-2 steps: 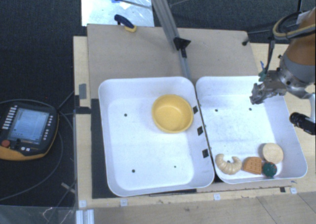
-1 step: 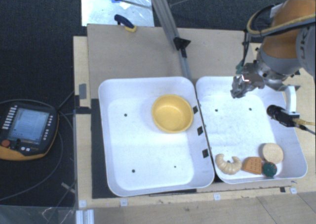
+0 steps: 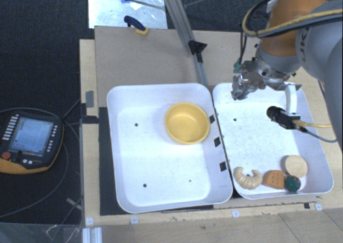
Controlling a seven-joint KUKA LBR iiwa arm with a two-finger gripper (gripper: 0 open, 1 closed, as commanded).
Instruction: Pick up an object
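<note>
Camera view, items as they are lying:

1. Surface (image 3: 139, 59): tan board carrying two shallow white bins side by side, their inner rims nearly touching.
2. Left bin (image 3: 134, 183): a yellow bowl (image 3: 186, 123) is sitting upright toward its upper right part, close to the right rim. The bin floor to the bowl's left and below it is lying open.
3. Right bin (image 3: 252, 140): four small things are crowding the lower edge. A pale croissant-shaped piece (image 3: 247, 177) is lying just beside an orange-brown cracker-like piece (image 3: 274, 179); a round beige disc (image 3: 295, 166) is sitting above a small dark green ball (image 3: 292, 184), both near the lower right corner. The middle floor is lying open.
4. Arm (image 3: 300, 27): grey with an orange band, reaching in from the right. The gripper (image 3: 239, 90) is hanging over the upper left corner of the right bin, well apart from the four things. How wide the fingers are standing cannot be told; nothing is showing between them.
5. Handheld control pendant (image 3: 28, 141): resting on the dark floor to the left, off the surface.
</note>
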